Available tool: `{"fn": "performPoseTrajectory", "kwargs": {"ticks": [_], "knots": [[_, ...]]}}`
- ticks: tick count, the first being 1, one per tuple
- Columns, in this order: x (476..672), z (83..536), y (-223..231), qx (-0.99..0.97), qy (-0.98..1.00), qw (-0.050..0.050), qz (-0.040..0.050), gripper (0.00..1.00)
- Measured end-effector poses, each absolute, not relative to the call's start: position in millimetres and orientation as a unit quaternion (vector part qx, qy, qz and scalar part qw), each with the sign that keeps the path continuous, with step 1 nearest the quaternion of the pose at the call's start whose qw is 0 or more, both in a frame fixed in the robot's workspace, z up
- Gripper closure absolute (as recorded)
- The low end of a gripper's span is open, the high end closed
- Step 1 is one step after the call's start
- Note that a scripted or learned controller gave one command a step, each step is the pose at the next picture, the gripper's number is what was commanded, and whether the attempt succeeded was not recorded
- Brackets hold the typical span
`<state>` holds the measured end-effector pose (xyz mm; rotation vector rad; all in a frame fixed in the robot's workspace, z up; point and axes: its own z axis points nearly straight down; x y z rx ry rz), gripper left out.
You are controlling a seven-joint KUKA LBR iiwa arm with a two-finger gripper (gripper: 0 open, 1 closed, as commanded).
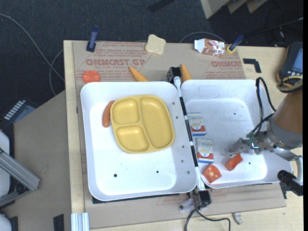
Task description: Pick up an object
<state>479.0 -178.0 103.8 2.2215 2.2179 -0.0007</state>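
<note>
Camera view: gripper [239,149] blurred above red object [233,162], finger state seemingly unreadable, arm cropped right

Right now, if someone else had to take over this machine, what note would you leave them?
Pincer: low in the right bin, just above a small red-orange piece; whether it grips anything can't be told.
Right bin also holds two small cartons along its left wall and an orange-red block at the front.
Left bin: a yellow divided plate with a toy hot dog beside it.
Done: nothing visibly lifted.
Left: grasp one object and raise it.
</note>
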Motion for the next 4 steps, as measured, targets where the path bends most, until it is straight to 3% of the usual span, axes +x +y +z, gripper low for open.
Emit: {"fn": "performPoseTrajectory", "kwargs": {"ticks": [1, 2, 3, 4], "knots": [[479.4, 85.7, -122.6, 0.708, 0.707, 0.002, -0.0002, 0.00], [478.9, 84.4, -173.6, 0.708, 0.707, 0.001, -0.0003, 0.00], [479.4, 94.2, -172.9, 0.708, 0.707, 0.002, 0.0003, 1.00], [489.1, 120.6, -170.7, 0.707, 0.707, 0.001, 0.0001, 1.00]]}}
